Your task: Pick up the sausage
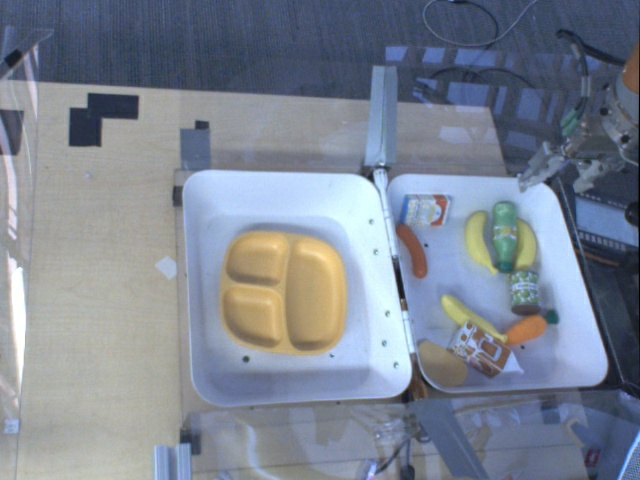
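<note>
hovering past the right bin's [560, 203] corner — end effector [562, 163] holds nothing.

Two white bins: the left bin [200, 268] holds one yellow divided plate [285, 290]. The right bin [580, 358] holds one sausage [412, 251], three bananas [478, 240], one green bottle [504, 236], one carrot [528, 329], one small carton [425, 209], one jar [524, 291], one snack packet [482, 348].

Arm [612, 118] cut off by right edge; gripper [545, 168] blurred, possibly open; carton [425, 209] label unreadable.
</note>
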Tool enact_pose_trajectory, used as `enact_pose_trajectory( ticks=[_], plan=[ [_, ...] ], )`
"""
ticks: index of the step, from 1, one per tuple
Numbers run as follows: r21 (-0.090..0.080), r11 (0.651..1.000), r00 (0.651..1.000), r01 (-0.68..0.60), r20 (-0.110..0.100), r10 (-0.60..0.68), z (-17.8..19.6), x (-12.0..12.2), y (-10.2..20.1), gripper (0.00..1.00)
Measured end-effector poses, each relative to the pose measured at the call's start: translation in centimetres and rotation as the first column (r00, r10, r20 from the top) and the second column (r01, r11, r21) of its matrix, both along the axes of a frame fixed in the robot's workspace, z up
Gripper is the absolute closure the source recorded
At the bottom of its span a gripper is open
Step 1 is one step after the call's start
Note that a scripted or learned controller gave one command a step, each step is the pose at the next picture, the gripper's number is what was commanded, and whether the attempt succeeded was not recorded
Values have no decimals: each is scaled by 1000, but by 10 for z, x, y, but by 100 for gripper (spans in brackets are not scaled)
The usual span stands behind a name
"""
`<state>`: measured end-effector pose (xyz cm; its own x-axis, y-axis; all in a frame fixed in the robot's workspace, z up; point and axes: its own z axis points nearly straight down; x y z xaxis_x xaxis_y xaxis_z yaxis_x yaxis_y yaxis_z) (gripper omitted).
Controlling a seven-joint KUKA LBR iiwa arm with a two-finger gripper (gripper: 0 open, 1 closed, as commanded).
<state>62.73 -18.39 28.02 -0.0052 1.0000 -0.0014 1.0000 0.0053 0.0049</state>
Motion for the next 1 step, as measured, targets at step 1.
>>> enact_pose_trajectory(
  ticks=[1],
  plan=[
    [1,999,999,45,-1,-45,-81,43,60,0]
  ],
)
